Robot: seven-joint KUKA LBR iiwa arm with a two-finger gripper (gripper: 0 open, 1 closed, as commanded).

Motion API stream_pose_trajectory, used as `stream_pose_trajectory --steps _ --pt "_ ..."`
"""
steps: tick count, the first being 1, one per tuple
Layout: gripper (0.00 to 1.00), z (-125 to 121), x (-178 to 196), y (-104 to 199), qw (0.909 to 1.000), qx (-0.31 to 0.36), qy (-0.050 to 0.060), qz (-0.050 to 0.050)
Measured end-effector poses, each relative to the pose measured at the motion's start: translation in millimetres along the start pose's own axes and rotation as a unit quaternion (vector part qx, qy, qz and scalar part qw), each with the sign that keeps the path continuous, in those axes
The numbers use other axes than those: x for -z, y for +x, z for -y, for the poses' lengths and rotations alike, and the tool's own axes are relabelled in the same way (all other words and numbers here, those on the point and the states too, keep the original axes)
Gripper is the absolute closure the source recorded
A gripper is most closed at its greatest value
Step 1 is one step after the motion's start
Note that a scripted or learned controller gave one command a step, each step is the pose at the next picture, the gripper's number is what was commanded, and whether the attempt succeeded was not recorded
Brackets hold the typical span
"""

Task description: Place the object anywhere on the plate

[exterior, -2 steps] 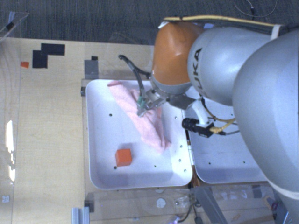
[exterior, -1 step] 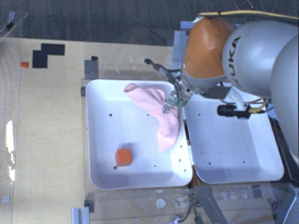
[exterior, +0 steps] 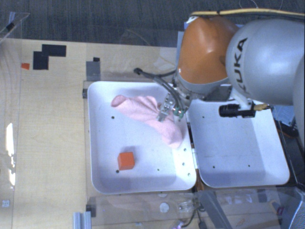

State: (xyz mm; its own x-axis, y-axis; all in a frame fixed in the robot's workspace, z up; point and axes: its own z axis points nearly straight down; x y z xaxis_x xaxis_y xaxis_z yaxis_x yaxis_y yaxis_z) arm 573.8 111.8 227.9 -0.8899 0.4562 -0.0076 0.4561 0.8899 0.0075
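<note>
**Orange block in the left bin, arm over the pink cloth**

Orange block lies on the floor of the left bin, toward its near-left part, well apart from the gripper; a pink cloth stretches slantwise across the same bin from upper left to the right wall; the gripper sits above the cloth's right half, touching or just over it, and whether it grips anything cannot be told. The grey arm bears the letters "UKA" on its casing, with its orange band above the wrist; the right bin stands beside the left on the tabletop.
</note>
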Motion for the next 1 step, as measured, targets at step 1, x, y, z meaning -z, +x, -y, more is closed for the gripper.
stream_pose_trajectory --steps 1 --pt "1.0 -15.5 -40.8 -1.7 0.9955 0.095 0.002 -0.003"
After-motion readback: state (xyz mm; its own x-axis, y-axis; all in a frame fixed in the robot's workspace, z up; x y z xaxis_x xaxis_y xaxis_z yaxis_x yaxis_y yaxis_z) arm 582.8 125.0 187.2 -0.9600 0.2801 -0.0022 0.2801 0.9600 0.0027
